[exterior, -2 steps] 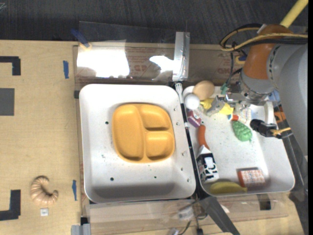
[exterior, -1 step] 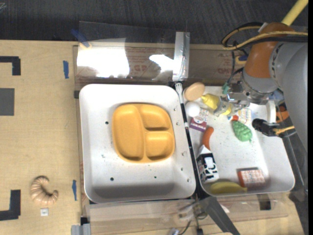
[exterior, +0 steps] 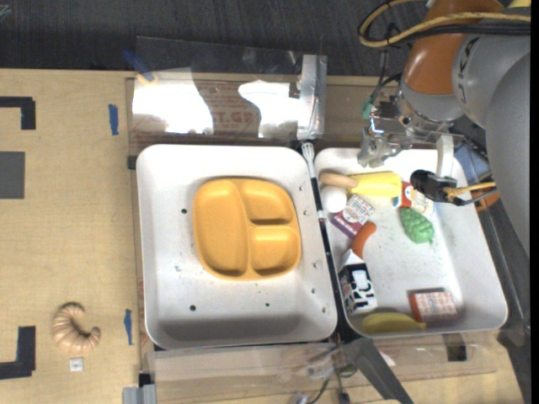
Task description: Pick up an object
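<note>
Yellow block [exterior: 378,183] just below jaws [exterior: 375,151], their opening impossible to tell.

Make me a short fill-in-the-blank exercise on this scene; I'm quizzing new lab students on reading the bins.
1. The yellow divided tray lies in the ____ bin.
2. The croissant rests on the bench, ____ both bins.
3. The green object lies in the ____ bin.
4. The gripper is above the right bin's ____ edge.

Missing words: left; outside; right; far
</note>
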`<state>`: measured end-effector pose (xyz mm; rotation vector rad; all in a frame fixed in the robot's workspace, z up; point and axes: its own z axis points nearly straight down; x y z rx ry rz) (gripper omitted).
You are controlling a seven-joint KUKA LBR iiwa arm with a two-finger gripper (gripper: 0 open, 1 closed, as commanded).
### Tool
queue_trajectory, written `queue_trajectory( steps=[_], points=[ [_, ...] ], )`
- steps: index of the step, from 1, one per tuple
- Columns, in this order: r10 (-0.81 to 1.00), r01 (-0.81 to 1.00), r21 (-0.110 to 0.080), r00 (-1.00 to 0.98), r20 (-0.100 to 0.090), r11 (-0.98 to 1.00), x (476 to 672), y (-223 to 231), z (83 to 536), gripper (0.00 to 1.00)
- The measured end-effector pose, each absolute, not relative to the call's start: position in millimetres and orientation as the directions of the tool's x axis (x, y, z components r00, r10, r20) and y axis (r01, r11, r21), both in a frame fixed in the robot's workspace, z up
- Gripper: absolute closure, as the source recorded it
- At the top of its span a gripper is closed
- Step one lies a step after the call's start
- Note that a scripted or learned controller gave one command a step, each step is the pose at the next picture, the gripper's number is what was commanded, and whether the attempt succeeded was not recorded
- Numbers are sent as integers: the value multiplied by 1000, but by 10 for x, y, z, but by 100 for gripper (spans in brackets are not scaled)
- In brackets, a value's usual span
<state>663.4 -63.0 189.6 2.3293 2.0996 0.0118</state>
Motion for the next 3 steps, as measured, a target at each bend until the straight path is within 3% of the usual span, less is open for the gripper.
queue_trajectory(
  steps=[1,2,3],
  points=[
    [994,994,1,108,-1,-108,6613,-658,1853,0],
    [986,986,7,165,0,-165,6679,-952,2392,0],
    [978,978,8,207,0,-207,6689,-1370,1031,0]
  ],
)
